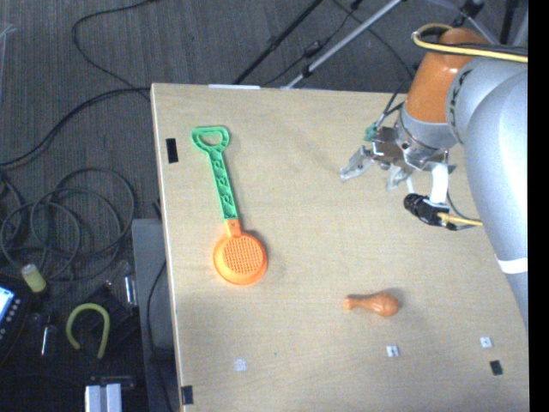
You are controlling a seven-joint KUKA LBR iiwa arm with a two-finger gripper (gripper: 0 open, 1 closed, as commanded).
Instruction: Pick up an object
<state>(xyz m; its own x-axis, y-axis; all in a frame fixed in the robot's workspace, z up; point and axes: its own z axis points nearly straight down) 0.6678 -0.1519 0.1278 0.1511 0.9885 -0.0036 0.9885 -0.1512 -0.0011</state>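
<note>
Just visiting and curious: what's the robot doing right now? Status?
Hand open, hovering over the bench, holding nothing. Strainer and drumstick lie untouched. Nothing in the way.

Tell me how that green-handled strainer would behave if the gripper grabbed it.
The strainer looks like thin plastic, so probably light. Its long slotted handle may flex. Held at the green end, the orange head would likely droop or swing.

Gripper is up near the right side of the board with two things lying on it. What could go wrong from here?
1. The gripper hangs apart from both things, so a grab here likely closes on nothing.
2. The orange drumstick toy is small and rounded; it may roll or slip from a pinch.
3. The strainer lies flat with a thin green handle, near the board's left edge; a nudge could push it off.
</note>
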